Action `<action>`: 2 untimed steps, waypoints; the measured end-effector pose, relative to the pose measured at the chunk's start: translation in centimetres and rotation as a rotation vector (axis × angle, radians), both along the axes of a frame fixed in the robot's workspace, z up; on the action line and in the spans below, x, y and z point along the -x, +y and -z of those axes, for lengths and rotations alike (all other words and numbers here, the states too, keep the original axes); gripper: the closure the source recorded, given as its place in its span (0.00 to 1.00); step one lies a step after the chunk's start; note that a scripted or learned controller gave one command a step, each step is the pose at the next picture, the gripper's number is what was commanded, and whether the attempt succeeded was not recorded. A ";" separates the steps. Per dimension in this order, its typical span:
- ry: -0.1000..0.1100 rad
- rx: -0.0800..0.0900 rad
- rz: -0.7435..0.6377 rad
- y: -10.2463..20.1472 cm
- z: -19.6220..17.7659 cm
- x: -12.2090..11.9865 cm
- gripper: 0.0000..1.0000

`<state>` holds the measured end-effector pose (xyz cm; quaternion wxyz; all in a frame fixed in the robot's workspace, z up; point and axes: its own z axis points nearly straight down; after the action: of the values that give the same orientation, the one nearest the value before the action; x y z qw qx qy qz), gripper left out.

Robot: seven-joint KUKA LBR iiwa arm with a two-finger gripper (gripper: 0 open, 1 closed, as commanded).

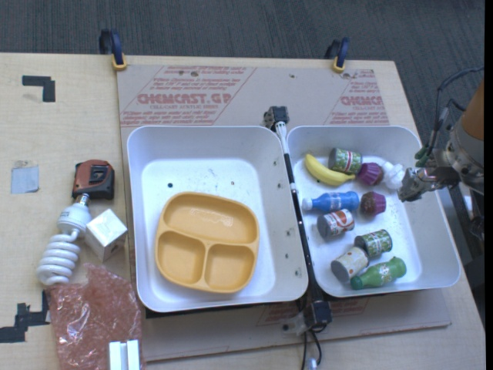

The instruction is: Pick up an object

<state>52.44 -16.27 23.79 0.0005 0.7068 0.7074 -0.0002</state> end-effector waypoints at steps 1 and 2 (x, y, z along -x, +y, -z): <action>0.000 -0.001 0.002 -4.8 14.6 2.1 0.00; 0.001 -0.001 0.002 0.9 14.6 4.7 0.00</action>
<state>47.75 -15.37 9.22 -0.0001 0.7074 0.7068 0.0000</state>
